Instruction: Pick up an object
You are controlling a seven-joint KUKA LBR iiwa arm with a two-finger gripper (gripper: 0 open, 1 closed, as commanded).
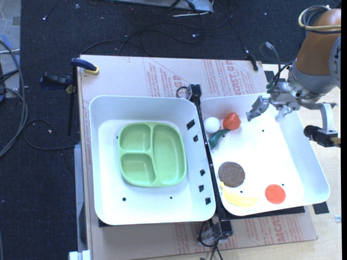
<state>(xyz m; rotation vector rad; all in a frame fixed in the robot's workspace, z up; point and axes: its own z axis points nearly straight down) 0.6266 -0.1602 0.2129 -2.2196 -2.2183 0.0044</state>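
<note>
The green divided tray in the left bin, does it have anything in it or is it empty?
Empty. The green tray lies flat in the left bin, and all three of its compartments show bare green.

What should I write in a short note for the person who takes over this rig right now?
Gripper: open, holding nothing, above the right white bin's far edge.
In that bin: white ball, red-orange piece, dark green piece, brown round disc, yellow banana, orange-red flat disc.
Left white bin: green divided tray.
Done: nothing picked.
Left: descend, grasp one object, lift.
</note>
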